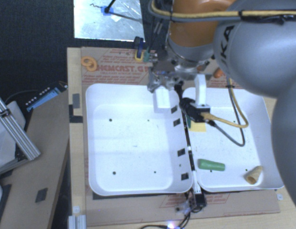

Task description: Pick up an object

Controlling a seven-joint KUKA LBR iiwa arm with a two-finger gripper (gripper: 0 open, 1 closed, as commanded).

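My gripper (181,98) hangs over the ridge between the two bins, toward their far side. Its two white fingers (161,99) stand well apart, open, with nothing between them. A small yellow block (199,126) lies in the right bin (262,113), just below the right finger and partly under a black clip. Further forward in that bin lie a green cylinder (211,165) and a tan cork-like cone (253,175) near the front right corner. The arm's grey and orange body covers the right bin's far part.
The left bin (133,175) sits beside the right one, with black clips (181,152) along the shared ridge. A yellow cable (234,124) loops over the right bin. On the board behind lie an orange ring (89,63) and a blue-yellow clamp (138,49).
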